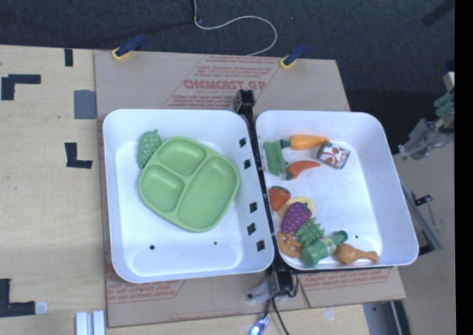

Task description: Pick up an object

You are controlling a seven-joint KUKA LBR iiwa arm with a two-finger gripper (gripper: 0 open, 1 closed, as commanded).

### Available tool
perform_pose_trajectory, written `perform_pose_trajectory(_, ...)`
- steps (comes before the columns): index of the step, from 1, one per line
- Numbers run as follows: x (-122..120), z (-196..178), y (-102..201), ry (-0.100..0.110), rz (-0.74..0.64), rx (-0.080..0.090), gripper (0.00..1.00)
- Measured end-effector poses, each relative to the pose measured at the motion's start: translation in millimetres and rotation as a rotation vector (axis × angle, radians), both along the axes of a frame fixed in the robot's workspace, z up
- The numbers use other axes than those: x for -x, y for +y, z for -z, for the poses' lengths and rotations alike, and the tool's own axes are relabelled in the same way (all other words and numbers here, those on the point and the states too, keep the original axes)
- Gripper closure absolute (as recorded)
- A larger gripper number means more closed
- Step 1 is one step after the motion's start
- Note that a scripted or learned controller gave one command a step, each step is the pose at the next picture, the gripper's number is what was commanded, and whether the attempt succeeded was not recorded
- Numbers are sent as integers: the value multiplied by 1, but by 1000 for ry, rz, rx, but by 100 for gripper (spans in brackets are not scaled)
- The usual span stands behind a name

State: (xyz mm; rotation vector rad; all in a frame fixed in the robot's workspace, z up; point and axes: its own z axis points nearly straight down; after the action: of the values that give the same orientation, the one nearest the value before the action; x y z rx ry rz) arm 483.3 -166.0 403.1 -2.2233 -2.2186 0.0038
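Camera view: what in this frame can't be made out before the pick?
- Gripper: at the right edge, blurred; its pose is unreadable.
- Toy heap in the right bin: pieces overlap, so their outlines merge.
- Can: label too small to read.

The 2 shallow white bins [369, 200] sit on tan cardboard [222, 82] printed with red lettering. In the left bin lies a light green divided plastic plate [189, 184], and touching its upper-left edge a darker green bumpy toy [148, 146]. Right of the plate lie an orange toy carrot [308, 142], a red-and-white can [333, 154], purple toy grapes [294, 217] and a tan toy drumstick [355, 255].
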Motion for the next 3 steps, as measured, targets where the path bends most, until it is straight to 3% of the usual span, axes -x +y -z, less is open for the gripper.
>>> perform_pose_trajectory(1, 0, 11, -53, 0, 2, 1, 100)
perform_pose_trajectory(2, -1, -141, -20, -20, -7, 5, 100)
perform_pose_trajectory(3, 0, -90, -60, 2, 1, -1, 100)
